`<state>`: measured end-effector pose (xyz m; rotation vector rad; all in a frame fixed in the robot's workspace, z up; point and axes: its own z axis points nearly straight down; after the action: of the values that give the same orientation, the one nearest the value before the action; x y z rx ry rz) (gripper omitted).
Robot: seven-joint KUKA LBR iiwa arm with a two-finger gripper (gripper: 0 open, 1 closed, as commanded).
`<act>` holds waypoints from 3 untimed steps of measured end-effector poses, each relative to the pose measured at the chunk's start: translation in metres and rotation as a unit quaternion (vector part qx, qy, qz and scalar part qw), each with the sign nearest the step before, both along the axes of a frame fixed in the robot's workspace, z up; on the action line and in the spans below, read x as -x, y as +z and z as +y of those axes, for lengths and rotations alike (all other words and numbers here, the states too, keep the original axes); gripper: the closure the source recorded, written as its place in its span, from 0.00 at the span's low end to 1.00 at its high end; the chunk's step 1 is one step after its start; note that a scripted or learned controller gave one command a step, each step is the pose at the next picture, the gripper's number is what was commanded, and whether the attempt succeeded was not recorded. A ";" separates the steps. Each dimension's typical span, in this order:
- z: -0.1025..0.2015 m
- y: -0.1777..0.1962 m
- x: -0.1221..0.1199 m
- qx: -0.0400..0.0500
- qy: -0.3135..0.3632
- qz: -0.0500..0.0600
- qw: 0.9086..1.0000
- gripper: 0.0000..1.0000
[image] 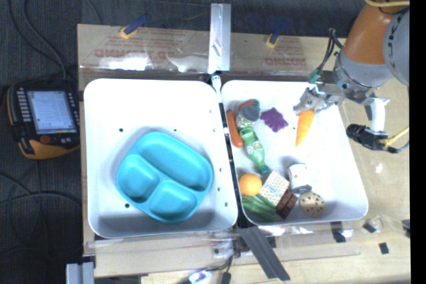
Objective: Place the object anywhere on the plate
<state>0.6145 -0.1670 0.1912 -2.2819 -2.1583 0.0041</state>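
Observation:
A blue plate (165, 173) with three compartments lies tilted in the left bin (106, 103). An orange toy carrot (304, 127) hangs point-down over the upper right part of the right bin (349, 169). My gripper (311, 102) is shut on the carrot's thick top end. The arm's orange band (370, 33) shows at the upper right. The carrot is well to the right of the plate, across the divider between the bins.
The right bin holds several toys: a purple piece (273, 119), a green bottle (253, 143), a red-orange stick (234, 129), an orange ball (250, 183), a small box (273, 189), a white cup (297, 175) and a spotted cube (311, 204). A pendant (43, 118) sits at the far left.

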 end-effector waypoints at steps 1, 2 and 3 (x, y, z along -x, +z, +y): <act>0.102 -0.009 -0.018 0.000 -0.064 0.001 0.998 1.00; 0.169 0.019 0.090 -0.001 0.031 0.001 1.000 1.00; 0.231 -0.001 0.118 0.000 0.035 0.002 0.999 1.00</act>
<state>0.4968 0.0642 0.1907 -2.2020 -2.2351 0.0082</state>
